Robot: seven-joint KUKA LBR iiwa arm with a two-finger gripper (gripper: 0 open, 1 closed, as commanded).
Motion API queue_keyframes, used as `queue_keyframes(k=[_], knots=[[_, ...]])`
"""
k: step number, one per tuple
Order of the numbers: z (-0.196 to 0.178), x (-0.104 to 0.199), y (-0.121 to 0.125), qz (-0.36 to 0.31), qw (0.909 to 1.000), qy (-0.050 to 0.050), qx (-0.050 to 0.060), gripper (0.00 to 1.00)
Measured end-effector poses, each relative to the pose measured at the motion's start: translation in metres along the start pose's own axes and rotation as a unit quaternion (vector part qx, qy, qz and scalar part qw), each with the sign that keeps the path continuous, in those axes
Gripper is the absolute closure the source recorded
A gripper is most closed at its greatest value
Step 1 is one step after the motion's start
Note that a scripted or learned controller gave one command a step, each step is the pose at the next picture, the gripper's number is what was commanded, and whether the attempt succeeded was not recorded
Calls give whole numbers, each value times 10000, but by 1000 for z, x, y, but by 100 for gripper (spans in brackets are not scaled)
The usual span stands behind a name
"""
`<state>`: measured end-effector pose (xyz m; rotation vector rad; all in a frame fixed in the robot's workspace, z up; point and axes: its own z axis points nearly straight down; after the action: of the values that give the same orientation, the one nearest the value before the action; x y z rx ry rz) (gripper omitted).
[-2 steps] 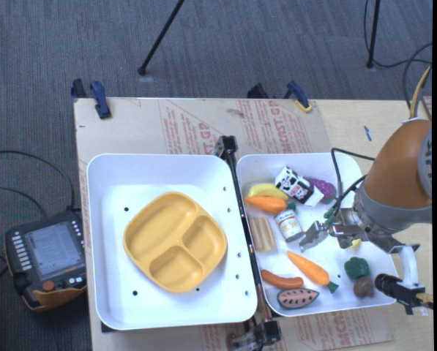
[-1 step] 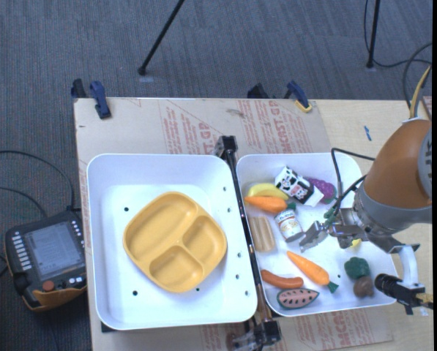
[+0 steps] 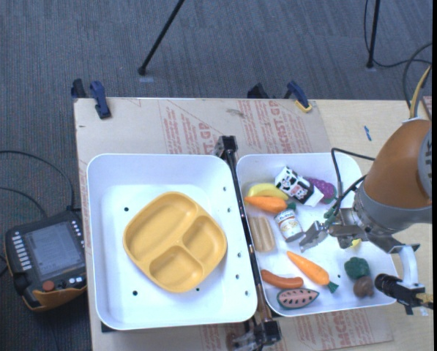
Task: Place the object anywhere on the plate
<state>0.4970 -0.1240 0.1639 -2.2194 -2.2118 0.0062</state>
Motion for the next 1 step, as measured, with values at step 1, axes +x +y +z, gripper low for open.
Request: queue_keyframes(k=[1], knots=[[0,0,0,0,10000,0,0,0]])
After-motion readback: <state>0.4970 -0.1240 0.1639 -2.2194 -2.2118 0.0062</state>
